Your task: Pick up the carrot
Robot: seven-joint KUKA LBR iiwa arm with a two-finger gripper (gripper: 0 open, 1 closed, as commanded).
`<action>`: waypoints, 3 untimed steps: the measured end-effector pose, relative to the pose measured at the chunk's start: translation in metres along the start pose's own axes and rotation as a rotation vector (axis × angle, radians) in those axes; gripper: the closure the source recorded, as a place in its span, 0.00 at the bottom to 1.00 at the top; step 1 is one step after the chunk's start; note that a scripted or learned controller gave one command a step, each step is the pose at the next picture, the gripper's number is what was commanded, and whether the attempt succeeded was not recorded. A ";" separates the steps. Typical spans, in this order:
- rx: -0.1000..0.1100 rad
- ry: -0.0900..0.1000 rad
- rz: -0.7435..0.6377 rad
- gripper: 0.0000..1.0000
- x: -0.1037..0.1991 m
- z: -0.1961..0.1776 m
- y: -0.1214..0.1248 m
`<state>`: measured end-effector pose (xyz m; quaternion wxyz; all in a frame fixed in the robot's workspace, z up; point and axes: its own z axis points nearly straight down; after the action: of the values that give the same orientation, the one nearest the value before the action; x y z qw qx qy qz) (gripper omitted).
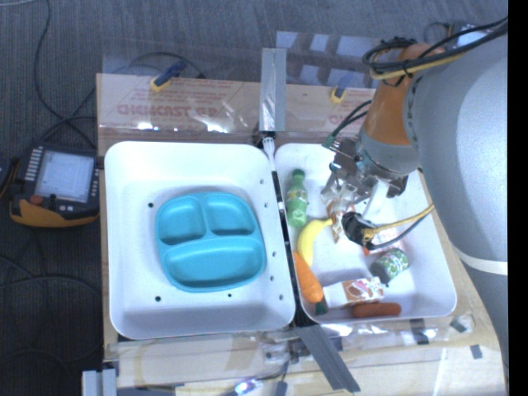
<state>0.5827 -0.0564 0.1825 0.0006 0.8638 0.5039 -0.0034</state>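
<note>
The grey arm (474, 130) fills the space to the right of the right bin (437, 291) and reaches over that bin's upper half, its orange band above the wrist. The left bin (124, 221) sits against the right bin's left wall and holds a blue divided plate (210, 239). The gripper (345, 195) hangs over the right bin's upper middle; whether its fingers are apart or closed cannot be told, and nothing is seen between them. Inside the right bin, a yellow banana (308, 238) lies left of centre, with a green bottle (296, 198) above it by the left wall. The carrot (308, 281) lies by the right bin's lower left wall, just below the banana, below and left of the gripper and apart from it.
</note>
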 end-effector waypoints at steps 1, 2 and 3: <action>0.002 0.002 -0.018 1.00 0.054 0.000 -0.068; -0.003 0.002 -0.417 1.00 0.024 -0.187 -0.074; -0.002 0.002 -0.641 1.00 0.031 -0.113 -0.054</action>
<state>0.5517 -0.0020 0.2956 -0.0001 0.6612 0.7502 -0.0022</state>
